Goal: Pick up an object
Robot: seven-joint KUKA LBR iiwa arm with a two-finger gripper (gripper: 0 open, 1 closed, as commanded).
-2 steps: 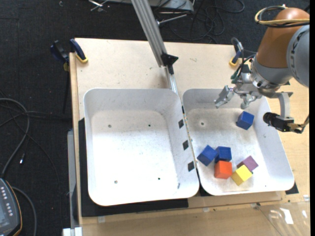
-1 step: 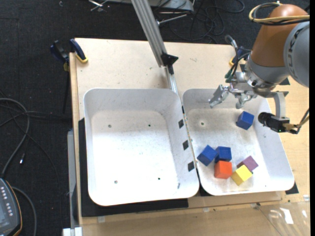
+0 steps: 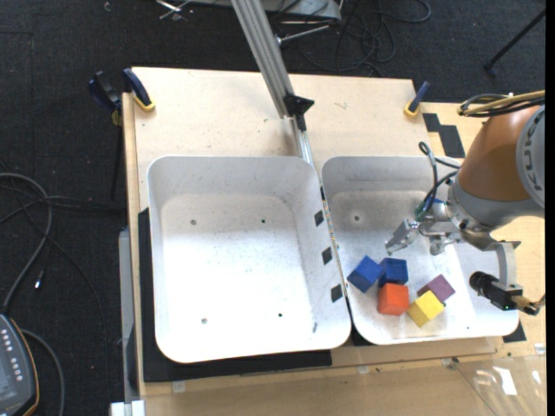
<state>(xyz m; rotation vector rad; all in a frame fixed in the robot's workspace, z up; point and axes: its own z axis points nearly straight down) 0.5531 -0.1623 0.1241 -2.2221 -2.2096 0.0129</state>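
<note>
Here, hand above clustered blocks.

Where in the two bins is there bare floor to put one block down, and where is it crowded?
The left bin has bare floor from wall to wall. In the right bin, the far part behind the claw is bare. Its near part is crowded: blue blocks, orange block, yellow block, purple block.

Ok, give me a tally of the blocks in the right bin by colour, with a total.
Blue blocks: 2, at and
Orange block: 1
Yellow block: 1
Purple block: 1
Total: 5, all clustered at the near end of the right bin.
</note>
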